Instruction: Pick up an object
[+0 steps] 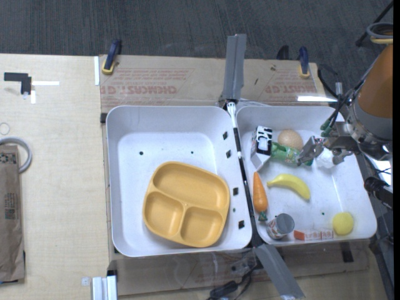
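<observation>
My gripper point(324, 153) hangs over the upper right part of the right bin point(350, 192), open, with bare white bin floor between its fingers point(308, 150). Its left finger is right beside a green packet point(284, 154) with a black-and-white label, and a beige round object point(289, 138) lies just behind that packet. A banana point(290, 185) lies below and left of the gripper. A carrot point(259, 194) rests along the bin's left wall. A small can point(282, 224) and a yellow lemon point(343, 223) sit near the front edge.
A flat red-and-white strip point(312, 234) lies at the right bin's front. The left bin point(125, 167) holds a yellow divided plate point(186, 203). Cables and the arm's body crowd the right side.
</observation>
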Robot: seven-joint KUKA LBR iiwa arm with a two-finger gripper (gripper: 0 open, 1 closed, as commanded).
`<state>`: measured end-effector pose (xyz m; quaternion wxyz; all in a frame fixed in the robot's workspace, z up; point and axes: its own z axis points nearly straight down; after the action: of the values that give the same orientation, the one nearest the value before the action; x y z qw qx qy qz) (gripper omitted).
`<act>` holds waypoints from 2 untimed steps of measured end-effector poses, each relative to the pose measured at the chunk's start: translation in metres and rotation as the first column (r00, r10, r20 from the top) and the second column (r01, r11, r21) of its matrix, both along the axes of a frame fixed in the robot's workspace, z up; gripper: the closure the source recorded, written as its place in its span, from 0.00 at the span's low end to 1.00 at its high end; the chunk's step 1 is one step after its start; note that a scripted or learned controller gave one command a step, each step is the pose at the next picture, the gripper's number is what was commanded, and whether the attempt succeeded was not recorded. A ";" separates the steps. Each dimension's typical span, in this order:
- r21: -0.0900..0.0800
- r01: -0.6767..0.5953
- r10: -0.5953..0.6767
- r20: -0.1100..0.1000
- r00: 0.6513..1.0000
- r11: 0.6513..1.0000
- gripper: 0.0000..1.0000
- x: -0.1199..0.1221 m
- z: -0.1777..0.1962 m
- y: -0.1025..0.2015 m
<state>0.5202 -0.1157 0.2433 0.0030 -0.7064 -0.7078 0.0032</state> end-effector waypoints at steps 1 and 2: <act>0.002 -0.029 0.029 0.002 1.000 1.000 0.00 0.013 -0.156 -0.033; 0.002 -0.027 0.027 -0.005 1.000 1.000 1.00 0.012 -0.151 -0.035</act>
<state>0.5322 -0.1511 0.0927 0.0053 -0.6969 -0.7171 0.0042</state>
